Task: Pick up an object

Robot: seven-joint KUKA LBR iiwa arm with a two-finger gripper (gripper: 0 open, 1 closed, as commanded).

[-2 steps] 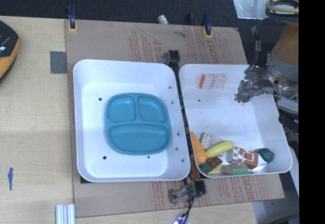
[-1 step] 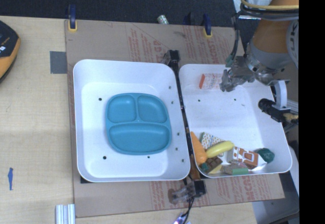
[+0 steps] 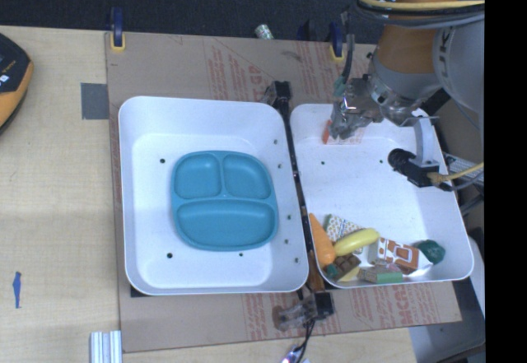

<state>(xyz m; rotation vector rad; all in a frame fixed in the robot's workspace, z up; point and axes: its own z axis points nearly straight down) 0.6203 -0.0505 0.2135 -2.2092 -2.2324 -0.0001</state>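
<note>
**Desk:** While the arm reaches in over the right bin (image 3: 436, 197), where does its end effector (image 3: 344, 124) stand?

**Photographer:** Low at that bin's far left corner, just above the white floor. A small orange-red scrap (image 3: 326, 136) lies just beside it. Whether the end effector is released or clenched cannot be told; nothing can be seen held in it.

**Desk:** And the things to be picked?

**Photographer:** Heaped in the near corner of the same bin, well apart from the end effector: a carrot (image 3: 321, 239) against the left wall, a banana (image 3: 356, 239) touching it, a patterned block (image 3: 396, 254) and a green lump (image 3: 431, 252) further right. The left bin (image 3: 140, 188) bears a blue plate (image 3: 223, 199) with three compartments.

**Desk:** What would a good attempt need?

**Photographer:** Likely a clean target. The scrap is small and near the wall, so a descent centred on it, clear of the rim, looks essential. Otherwise the heap offers more, and the banana on top seems the easiest to close around without jamming neighbours.
</note>
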